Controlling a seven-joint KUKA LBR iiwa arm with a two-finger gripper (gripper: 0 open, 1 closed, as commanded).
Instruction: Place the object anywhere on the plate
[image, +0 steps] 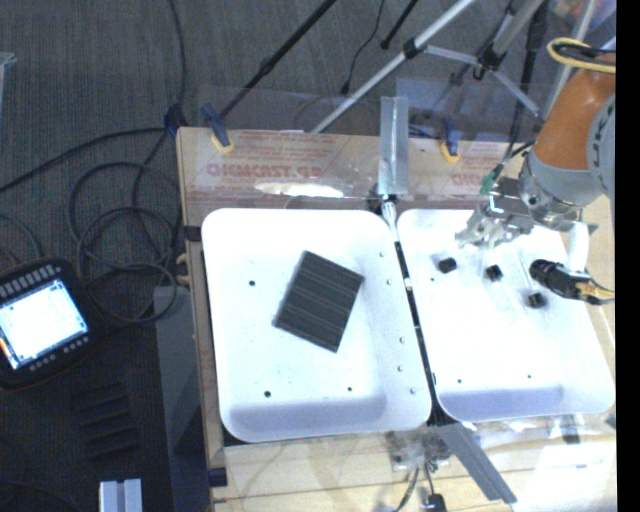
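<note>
- A dark grey plate (319, 301) lay flat in the left white bin (230, 330). It was a rectangular slab with fine parallel ridges along its top, matte, and turned at a slant to the bin's walls.
- To the right of the plate, across the seam between the bins, the right white bin (520, 385) held three small black blocks, all well apart from the plate.
- The nearest black block (446, 265) was small and chunky and sat just past the seam.
- The middle black block (493, 271) lay a little further right of the plate, much the same in shape.
- The farthest black block (536, 298) lay further right again. All three were too small for surface detail to be made out.
- The gripper (492, 228) hung right of the plate, above the nearest and middle blocks; whether it was spread or pressed together could not be told, and nothing was seen held in it.
- Both bins were shallow, smooth and glossy white, with rounded corners.
- The arm's orange band (575, 125) was up and to the right of the plate.
</note>
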